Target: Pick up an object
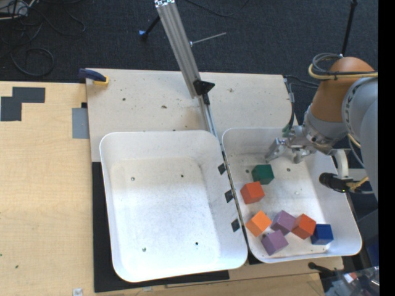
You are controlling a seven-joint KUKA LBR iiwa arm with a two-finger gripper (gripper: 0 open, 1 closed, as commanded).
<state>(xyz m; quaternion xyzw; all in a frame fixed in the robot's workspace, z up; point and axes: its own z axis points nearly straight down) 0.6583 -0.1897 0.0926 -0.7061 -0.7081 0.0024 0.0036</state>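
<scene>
Blocks lie scattered in the right bin (345, 242): a dark green cube (263, 174) sits nearest the gripper, with a red-orange cube (252, 192) just below and to its left, close to the bin's left wall. Farther toward the near edge, an orange cube (259, 222) rests beside two purple blocks (279, 230) that touch each other, then a second red-orange cube (303, 225), and a blue cube (322, 233) in the near right corner, touching that red-orange one. The gripper (291, 149) hangs over the far part of this bin, above and to the right of the green cube and apart from it; its metal fingers (276, 149) look spread, with nothing between them. Behind it, the grey arm with its orange band (338, 90) comes in from the right. The left bin (111, 159) stands next to the right one, their walls meeting along a line marked by small black tabs (228, 195). A slanted aluminium post (182, 48) rises from the pale board behind the bins, and a light wooden table surface (37, 196) stretches off to the left.
</scene>
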